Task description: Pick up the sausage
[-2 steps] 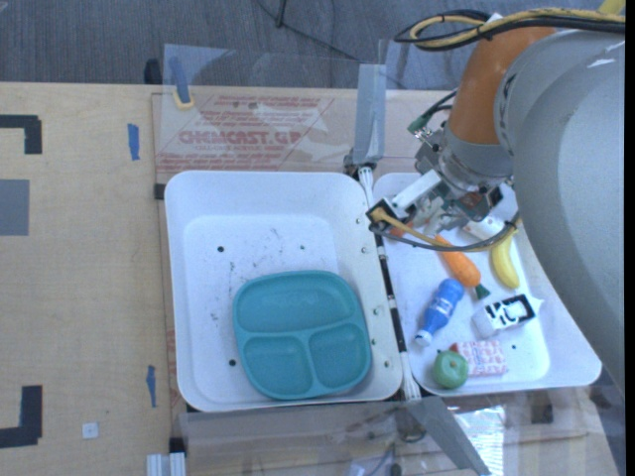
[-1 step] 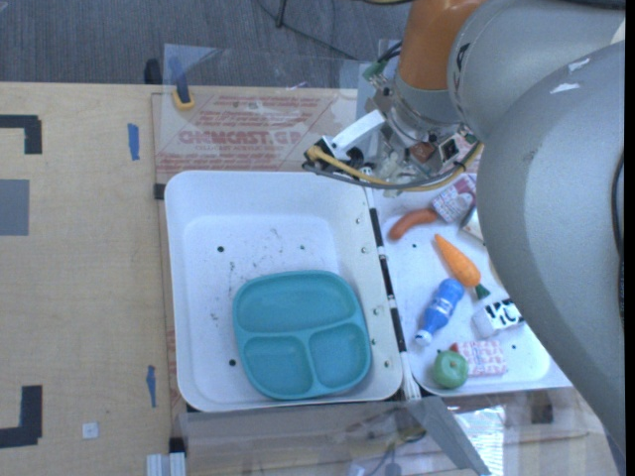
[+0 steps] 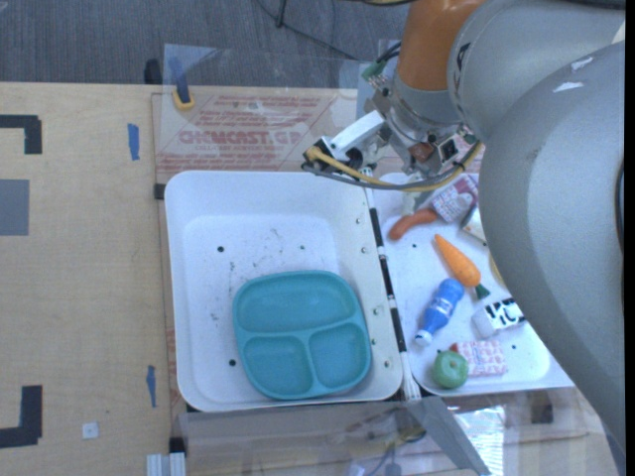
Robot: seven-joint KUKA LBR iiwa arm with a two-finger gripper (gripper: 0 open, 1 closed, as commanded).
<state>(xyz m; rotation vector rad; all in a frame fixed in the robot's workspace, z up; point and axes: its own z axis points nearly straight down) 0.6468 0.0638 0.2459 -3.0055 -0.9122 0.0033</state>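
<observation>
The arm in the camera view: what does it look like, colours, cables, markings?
The arm is bulky, smooth and rounded, light grey, with an orange band above the wrist. Below that sits a darker metal wrist section. Yellow and black cables loop out toward the bins, and more run across the top. I can make out no readable markings.

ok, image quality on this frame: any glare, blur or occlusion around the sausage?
Camera view: lighting is even, shadows soft. The big grey robot arm is close to the lens, soft-focused, and covers part of the right white bin. The small reddish-orange sausage is sharp enough and free of glare. Mild sheen on the teal divided plastic plate.
</observation>
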